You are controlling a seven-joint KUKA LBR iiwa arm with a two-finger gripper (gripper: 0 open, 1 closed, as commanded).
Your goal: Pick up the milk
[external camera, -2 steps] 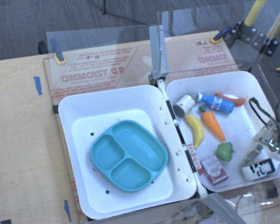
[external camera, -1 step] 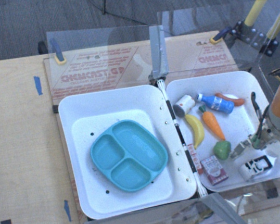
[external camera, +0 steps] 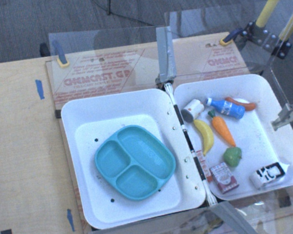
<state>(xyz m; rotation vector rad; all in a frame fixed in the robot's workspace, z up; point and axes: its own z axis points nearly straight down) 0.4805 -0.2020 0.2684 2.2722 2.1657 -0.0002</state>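
The milk (external camera: pixel 268 175) — a white carton with black patches, I think — lies on its side in the right bin's (external camera: pixel 273 93) near corner, close to the rim and apart from the red box (external camera: pixel 224 177). The tool (external camera: pixel 291 115) sits over that bin's right rim, so it should come down squarely across the carton's narrow sides, clear of the wall. Whether it is wide or narrow I cannot tell — the arm is cut off at the right.

My view is bright and evenly lit, with soft shadows. Pale glare lies on the clear panels (external camera: pixel 123 40), and small details look slightly blurred.
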